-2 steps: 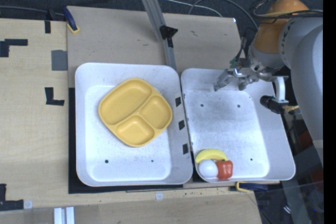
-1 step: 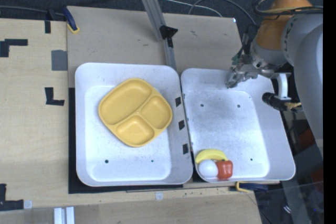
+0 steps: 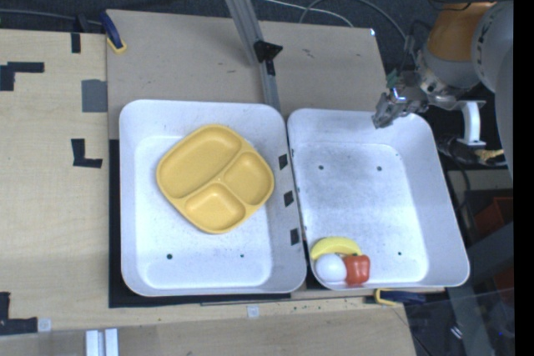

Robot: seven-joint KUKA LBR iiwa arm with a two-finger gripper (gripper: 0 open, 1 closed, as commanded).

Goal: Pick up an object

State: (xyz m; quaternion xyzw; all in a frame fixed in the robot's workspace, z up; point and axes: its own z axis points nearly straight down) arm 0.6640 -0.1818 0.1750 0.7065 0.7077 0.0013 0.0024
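Three small items [image 3: 340,261] at right bin's [image 3: 417,204] near edge, well apart from fingers [image 3: 385,114]; finger state unclear.

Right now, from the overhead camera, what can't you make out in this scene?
- Gripper: small and blurred over the right bin's far rim, so its state is unreadable.
- Yellow, white and red items in that bin's near corner: clustered and too small to identify.
- Arm: cut off by the right edge.

The grey arm [image 3: 467,37] reaches in from the right, end effector [image 3: 389,111] angled downward.
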